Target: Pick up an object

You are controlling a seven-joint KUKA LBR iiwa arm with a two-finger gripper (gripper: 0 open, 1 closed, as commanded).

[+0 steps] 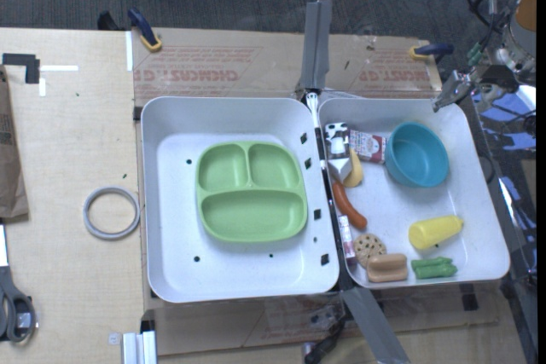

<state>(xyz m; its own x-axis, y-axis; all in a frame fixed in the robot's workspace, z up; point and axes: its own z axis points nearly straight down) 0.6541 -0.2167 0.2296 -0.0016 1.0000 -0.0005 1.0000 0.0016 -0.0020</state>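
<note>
At the right edge, the arm [499, 68] is largely cut off.

Colours across the two white bins

Left bin [162, 183]: pale green divided plate [252, 192]. Right bin [478, 209]: teal-blue bowl [418, 155] at 1 o'clock, red-and-white carton [368, 147] at 11, black-and-white patterned cow toy [337, 135] beside it, orange-red sausage [349, 205], yellow corn [435, 232] at 5, green beans [434, 268], speckled tan cookie [369, 246].
</note>
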